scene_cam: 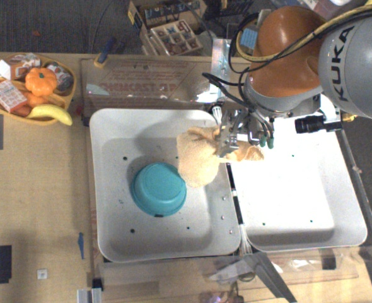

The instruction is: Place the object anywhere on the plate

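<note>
The arm reaches in from the right, its grey body and orange band above the wrist hanging over the top edge of the right bin [312,194]. Its tool [229,145] sits low over the seam between the two bins, near their upper end, and its fingers are pinched on the upper right corner of a tan cloth [197,160]. The cloth is bunched into a soft lump against the right wall of the left bin [110,169], with a thin strip of it trailing right across the seam toward the right bin, just under the tool. A teal plate [159,189], round and shaped rather like an upturned bowl, lies on the floor of the left bin, touching or just beside the cloth's lower left edge; most of the cloth lies off it. On the bench [34,201] at far upper left stands a basket of toy food [29,88], with a banana and a small pumpkin.
</note>
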Robot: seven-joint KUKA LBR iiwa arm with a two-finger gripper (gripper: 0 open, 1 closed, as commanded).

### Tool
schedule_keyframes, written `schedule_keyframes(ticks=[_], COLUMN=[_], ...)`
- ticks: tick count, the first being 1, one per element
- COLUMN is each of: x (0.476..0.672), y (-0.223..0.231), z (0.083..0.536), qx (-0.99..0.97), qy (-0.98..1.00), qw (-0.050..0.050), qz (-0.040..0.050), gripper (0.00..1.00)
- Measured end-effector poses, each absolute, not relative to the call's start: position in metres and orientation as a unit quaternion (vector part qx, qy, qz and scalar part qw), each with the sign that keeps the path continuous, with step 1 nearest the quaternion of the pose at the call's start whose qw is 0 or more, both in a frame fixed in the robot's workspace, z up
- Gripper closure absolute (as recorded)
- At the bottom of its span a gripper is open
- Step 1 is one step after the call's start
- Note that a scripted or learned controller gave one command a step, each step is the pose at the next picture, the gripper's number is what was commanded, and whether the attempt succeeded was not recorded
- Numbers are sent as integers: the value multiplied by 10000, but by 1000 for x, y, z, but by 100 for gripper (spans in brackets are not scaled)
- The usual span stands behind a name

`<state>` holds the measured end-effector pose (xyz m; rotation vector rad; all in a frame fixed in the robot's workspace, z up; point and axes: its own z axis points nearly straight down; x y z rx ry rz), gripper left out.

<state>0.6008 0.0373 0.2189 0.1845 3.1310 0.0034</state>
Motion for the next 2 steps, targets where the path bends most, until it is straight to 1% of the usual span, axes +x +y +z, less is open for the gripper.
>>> schedule_keyframes(ticks=[1, 2], x=[591, 591], y=[87, 87], z=[224, 224], qx=[-5, -3], qy=[10000, 10000], qw=[20, 24], qz=[10, 11], gripper=[100, 0])
